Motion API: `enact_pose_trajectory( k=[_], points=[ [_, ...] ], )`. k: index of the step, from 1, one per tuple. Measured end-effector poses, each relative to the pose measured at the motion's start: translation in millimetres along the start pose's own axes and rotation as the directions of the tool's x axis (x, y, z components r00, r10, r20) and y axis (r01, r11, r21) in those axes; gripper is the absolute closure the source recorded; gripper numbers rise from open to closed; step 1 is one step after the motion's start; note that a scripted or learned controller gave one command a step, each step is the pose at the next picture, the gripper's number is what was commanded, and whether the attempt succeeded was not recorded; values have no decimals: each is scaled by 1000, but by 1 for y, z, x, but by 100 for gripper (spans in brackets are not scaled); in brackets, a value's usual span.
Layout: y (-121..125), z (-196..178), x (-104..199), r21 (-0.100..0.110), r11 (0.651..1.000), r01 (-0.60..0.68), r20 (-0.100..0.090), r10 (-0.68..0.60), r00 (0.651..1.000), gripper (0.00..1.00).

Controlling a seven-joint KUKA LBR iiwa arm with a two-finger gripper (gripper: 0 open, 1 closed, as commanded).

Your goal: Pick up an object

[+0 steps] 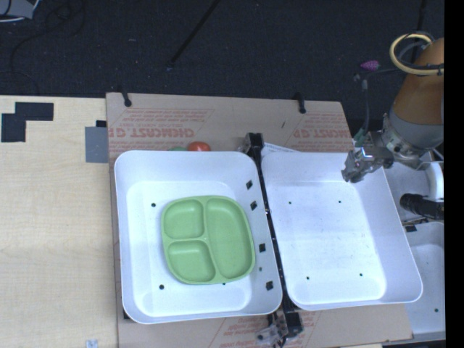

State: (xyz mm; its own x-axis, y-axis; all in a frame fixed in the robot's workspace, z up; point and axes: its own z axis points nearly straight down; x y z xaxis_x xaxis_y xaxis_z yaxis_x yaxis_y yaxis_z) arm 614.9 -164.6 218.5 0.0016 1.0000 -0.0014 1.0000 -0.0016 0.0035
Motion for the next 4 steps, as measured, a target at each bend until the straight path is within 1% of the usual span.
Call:
enact_pose_trajectory(
  k=[1, 2, 3, 4],
  points=[
    [0, -36, -1, 2, 1000, 3, -1, -2, 1000, 100],
    [-12, -37, 44, 7, 1000, 5, -3, -5, 1000, 100],
    [-28, -23, 94, 9, 1000, 5, -4, -5, 1000, 100],
    [-43, -19, 134, 9, 1000, 4, -3, -4, 1000, 100]
  ],
)
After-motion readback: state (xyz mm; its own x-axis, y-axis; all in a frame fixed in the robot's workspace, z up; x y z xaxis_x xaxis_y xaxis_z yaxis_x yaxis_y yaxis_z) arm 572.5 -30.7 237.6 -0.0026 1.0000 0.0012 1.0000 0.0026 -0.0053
